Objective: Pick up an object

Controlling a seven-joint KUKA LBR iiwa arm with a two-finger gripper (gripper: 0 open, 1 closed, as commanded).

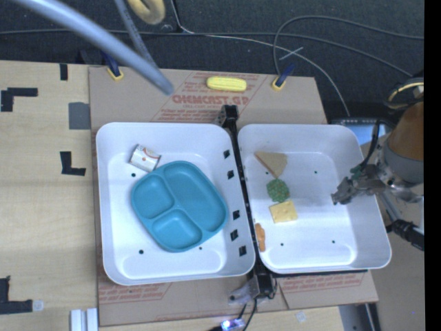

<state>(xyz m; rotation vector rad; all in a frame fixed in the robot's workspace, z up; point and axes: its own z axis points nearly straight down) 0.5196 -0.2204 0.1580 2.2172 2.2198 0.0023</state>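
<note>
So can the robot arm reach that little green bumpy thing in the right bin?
Probably yes. The gripper hangs over the same white right bin, and bare floor lies between it and the small green bumpy piece. The yellow square sits close below it, though.

red printed lettering on the cardboard sheet [200, 98] behind the two white bins, partly legible, reading roughly "CHEMCAST GP", further red print along its front edge too small to read

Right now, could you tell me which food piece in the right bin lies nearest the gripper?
The yellow square piece, just below the green one, lies closest to the gripper; the tan wedge and orange bit sit farther off.
</note>
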